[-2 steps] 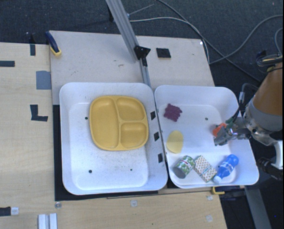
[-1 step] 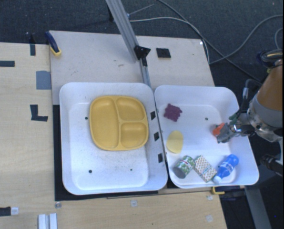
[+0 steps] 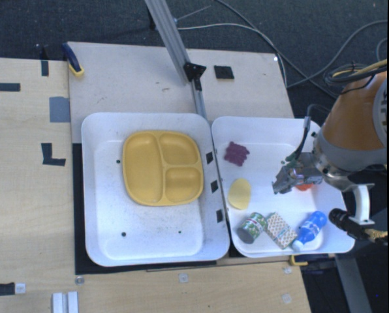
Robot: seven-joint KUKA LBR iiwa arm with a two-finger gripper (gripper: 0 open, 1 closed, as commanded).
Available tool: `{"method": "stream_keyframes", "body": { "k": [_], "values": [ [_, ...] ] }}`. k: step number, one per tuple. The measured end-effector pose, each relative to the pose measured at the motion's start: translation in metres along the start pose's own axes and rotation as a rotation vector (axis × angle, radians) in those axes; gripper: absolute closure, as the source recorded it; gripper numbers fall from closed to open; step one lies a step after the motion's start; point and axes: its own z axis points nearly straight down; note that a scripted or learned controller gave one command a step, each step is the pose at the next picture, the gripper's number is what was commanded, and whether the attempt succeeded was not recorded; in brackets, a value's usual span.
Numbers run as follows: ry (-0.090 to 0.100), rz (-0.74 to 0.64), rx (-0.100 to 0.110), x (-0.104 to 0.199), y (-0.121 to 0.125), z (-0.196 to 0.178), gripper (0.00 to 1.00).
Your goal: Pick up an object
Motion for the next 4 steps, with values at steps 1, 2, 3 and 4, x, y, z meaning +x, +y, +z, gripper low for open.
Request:
{"method": "stream_keyframes", "body": {
  "k": [1,2,3,4],
  "values": [
    [0.000,0.000,0.000,0.057,0.014,0.006,1.00],
    [-0.001,0.000,0.000,0.107,0.033,0.012,1.00],
    [-0.001,-0.001,-0.001,0.158,0.059,0.011,1.00],
    [-0.001,0.001,-0.001,0.200,0.068,0.000,1.00]
  ]
}}
